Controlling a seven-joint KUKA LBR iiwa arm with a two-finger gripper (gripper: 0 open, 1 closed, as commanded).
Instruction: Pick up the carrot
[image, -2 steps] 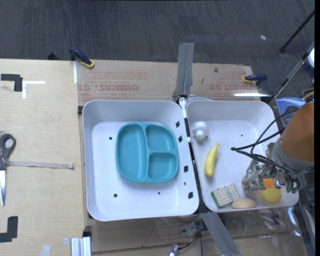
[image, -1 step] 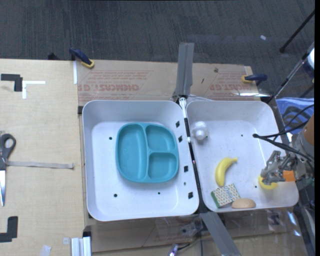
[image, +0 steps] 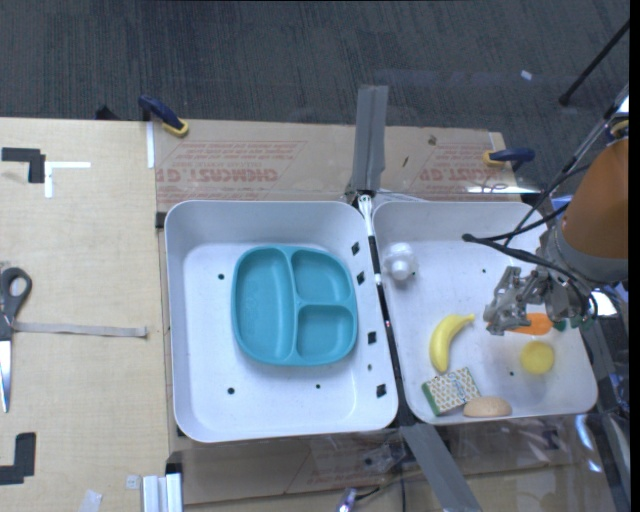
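Observation:
The carrot (image: 539, 323) is a small orange piece in the right bin (image: 430, 235), near its right wall. Only part of it shows, as the gripper hides the rest. The grey gripper (image: 508, 314) comes in from the right and sits over the carrot's left end. It is either touching the carrot or just above it, and I cannot tell which. Nothing visibly lifts the carrot off the bin floor.
The right bin also holds a banana (image: 448, 340), a yellow lemon (image: 538, 358), a green patterned sponge (image: 450, 390), a tan bread roll (image: 487, 406) and a white ball (image: 400, 263). The left bin (image: 200, 380) holds a teal divided plate (image: 295, 305). Black cables (image: 500, 245) trail across the right bin.

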